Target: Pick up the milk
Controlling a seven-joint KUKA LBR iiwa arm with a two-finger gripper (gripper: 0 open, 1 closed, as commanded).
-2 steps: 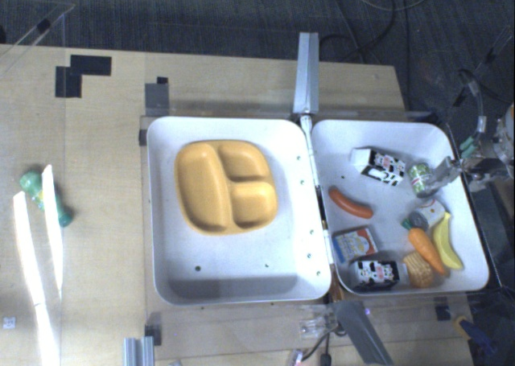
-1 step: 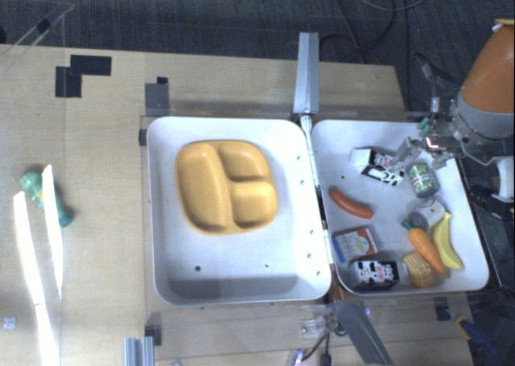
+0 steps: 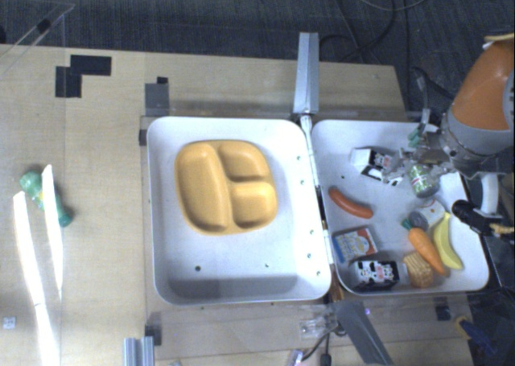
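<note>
Start from the tabletop (image 3: 96,276): two white bins sit side by side, the left bin (image 3: 161,260) well away from your end effector (image 3: 418,165) and carrying a yellow tray (image 3: 227,185). Your end effector hovers in the right bin (image 3: 338,143); whether it is clenched or released, you cannot tell. The likeliest milk (image 3: 372,162) is the black-and-white carton just beside it, toward the left bin. Steer clear of the sausage (image 3: 351,203) and carrot (image 3: 426,250) nearer the front; approach squarely across the carton's narrow sides.

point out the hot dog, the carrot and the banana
hot dog (image 3: 351,203), camera view, middle of the sausage
carrot (image 3: 426,250), camera view, middle of the orange body
banana (image 3: 447,243), camera view, middle of the curve
</note>
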